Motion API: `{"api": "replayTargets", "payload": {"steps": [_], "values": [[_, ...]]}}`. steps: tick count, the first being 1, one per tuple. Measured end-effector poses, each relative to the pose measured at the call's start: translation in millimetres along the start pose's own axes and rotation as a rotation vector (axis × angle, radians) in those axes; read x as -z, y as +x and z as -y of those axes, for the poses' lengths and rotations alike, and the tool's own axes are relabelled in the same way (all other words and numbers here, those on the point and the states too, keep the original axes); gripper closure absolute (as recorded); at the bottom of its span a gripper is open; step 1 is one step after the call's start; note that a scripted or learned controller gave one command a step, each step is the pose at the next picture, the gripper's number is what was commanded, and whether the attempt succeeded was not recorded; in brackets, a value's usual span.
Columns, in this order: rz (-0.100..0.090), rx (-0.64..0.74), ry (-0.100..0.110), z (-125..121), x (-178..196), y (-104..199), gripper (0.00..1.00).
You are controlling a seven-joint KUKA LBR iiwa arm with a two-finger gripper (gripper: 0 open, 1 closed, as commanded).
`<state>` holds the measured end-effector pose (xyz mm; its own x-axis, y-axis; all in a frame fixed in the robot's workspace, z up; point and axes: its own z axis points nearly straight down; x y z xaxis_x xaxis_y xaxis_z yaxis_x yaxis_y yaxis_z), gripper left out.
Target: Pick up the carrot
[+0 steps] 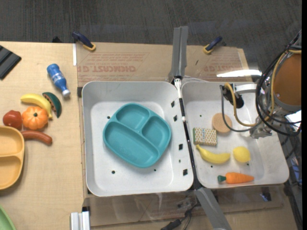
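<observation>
The carrot (235,178), orange with a green top, lies flat near the front edge of the right bin (273,174), its green end pointing left. My arm, with its orange band (290,80), reaches in over the right bin's right side, draped in cables. The gripper (261,131) hangs over that side of the bin, above and to the right of the carrot and well apart from it. Nothing shows in the gripper.
The right bin also holds a banana (214,155), a lemon (241,154), a speckled sponge (205,136) and a round tan disc (221,122). A teal divided plate (138,134) fills the left bin (96,176). Toy food and a blue bottle (57,79) lie on the bench at left.
</observation>
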<state>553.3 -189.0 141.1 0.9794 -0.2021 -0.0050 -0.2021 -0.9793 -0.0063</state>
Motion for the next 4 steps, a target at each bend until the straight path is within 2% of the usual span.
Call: {"api": "replayTargets", "payload": {"steps": [1, 2, 3, 4], "values": [[-0.005, -0.109, 0.001, -12, 126, -31, 1.00], [-0.008, 0.003, 0.004, -39, 192, -40, 1.00], [0.000, 0.000, 0.000, -42, 49, -50, 1.00], [0.000, -0.001, -0.001, -13, 2, -51, 1.00]]}}
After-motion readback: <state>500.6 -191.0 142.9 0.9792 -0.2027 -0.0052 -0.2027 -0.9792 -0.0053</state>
